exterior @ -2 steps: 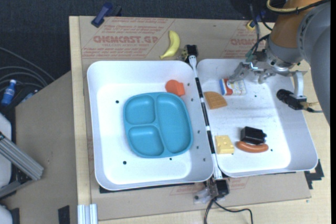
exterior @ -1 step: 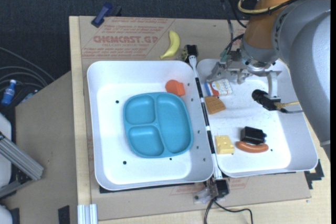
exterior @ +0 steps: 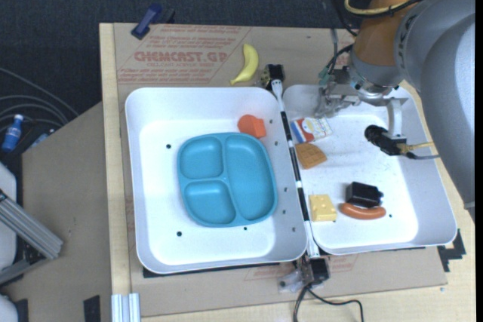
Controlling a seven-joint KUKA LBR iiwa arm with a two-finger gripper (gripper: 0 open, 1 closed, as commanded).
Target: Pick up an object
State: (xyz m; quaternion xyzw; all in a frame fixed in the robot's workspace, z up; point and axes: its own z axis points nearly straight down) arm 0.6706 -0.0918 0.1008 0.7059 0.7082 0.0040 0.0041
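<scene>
My gripper (exterior: 327,106) reaches down into the far left corner of the right bin (exterior: 423,222), just above a white packet with red and blue print (exterior: 312,129). Nearer the front of that bin lie a tan biscuit-like piece (exterior: 310,155), a yellow cheese block (exterior: 322,208), a small black block (exterior: 364,194) and an orange-red sausage (exterior: 363,212). Whether the gripper touches the packet is unclear.
The left bin (exterior: 151,237) holds a blue divided plate (exterior: 226,179) and a small orange piece (exterior: 253,126) at its far side. A yellow banana (exterior: 246,65) lies on the bench behind the bins. The grey arm (exterior: 438,49) fills the upper right.
</scene>
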